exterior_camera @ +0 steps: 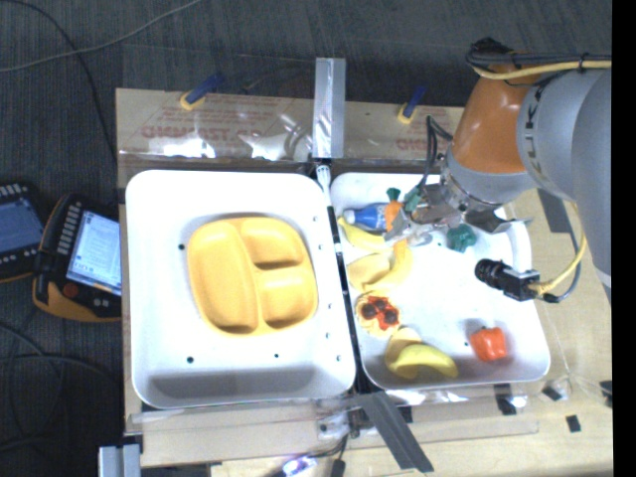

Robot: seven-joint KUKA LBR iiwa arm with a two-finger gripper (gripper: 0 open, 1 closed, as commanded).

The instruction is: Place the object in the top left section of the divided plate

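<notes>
Tool: the tool (422, 217) hangs low over the back of the right bin (532, 316), buried in a knot of small toys; I cannot tell from here whether it is released or clenched, nor whether anything sits in it.
Task's thing: my guess is one of the pieces crowded right under the tool, where a blue and orange item (373, 214) and a teal piece (459, 237) lie just beside it. Which one is meant I cannot tell.
Risk, crowding: the toys touch and overlap there, so a grab could pinch two at once or nudge the target aside.
Risk, shape: the yellow banana-like pieces (383, 261) look smooth, curved and glossy; such plastic may squirt out of a pinch.
Risk, carry: the route runs over the bin walls and the metal divider (329, 117) between them, so a loose hold could drop the piece short.
Risk, target: the divided plate (253, 271), well away from the tool in the left bin (159, 366), is shiny yellow with low ridges; a rounded toy could roll into the wrong section.
Nearer clutter: a yellow lump (417, 358), an orange pepper-like toy (488, 343) and a dark red-spotted piece (380, 312) lie toward the front, clear of the tool.
Bench: brown board (139, 117) beyond the bins, with crinkled clear plastic.
</notes>
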